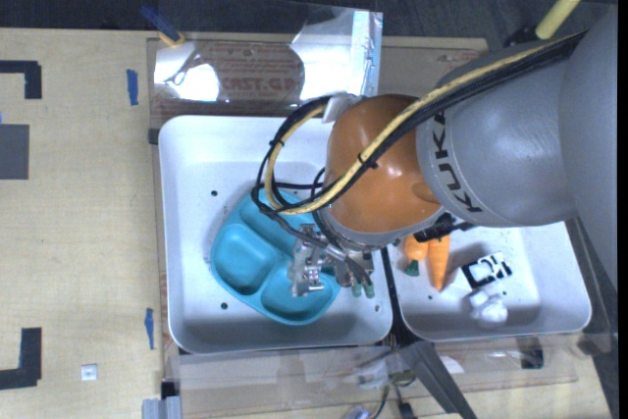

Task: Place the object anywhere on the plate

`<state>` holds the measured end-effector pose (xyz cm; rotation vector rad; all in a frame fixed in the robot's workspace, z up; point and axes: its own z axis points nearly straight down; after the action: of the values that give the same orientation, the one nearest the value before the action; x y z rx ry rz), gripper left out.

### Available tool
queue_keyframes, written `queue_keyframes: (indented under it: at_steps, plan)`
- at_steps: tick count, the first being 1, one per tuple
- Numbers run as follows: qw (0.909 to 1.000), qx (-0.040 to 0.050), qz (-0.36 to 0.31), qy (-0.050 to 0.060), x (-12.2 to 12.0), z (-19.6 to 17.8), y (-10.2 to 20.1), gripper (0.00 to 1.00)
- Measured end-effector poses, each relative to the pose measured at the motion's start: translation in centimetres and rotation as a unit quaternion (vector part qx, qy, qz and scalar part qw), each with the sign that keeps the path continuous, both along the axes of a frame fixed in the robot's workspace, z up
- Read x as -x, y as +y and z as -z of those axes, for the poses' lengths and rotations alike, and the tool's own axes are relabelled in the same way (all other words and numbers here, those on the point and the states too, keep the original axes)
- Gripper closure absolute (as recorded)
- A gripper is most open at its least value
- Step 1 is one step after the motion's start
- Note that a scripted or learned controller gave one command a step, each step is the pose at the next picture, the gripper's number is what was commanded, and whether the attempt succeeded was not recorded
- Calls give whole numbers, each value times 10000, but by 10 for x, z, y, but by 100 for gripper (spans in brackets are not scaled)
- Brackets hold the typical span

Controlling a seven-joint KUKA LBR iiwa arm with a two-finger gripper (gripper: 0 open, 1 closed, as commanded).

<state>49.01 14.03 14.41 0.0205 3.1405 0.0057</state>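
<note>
In the left bin (186,211), a blue divided plate (240,255) lies tilted toward the near wall, and the claw (314,278) hangs over the plate's right-hand end, close to it. The bulky arm (510,142) and its looped cables crowd that spot, so I cannot tell whether the claw is released or clenched, nor whether anything sits in it.

The object to be moved is, I would guess, one of those in the right bin (559,309). An orange carrot (438,265) lies near the wall shared with the left bin, partly under the wrist. A small black-and-white piece (488,270) lies just beside it, with a white lump (489,311) nearer the front.

The carrot looks like a light toy, smooth and probably a bit slippery, tapering to a point. It would be best taken across its thick upper half, where the sides run nearly parallel. A pinch on the narrow end would likely squirt it out.
</note>
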Motion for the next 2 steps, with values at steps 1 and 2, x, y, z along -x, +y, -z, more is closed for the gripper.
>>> queue_keyframes:
  at_steps: [1, 2]
  plan:
    - [10000, 0, -1, 4, 0, 0, 0, 0]
    - [10000, -16, 4, -13, -1, -9, 2, 100]
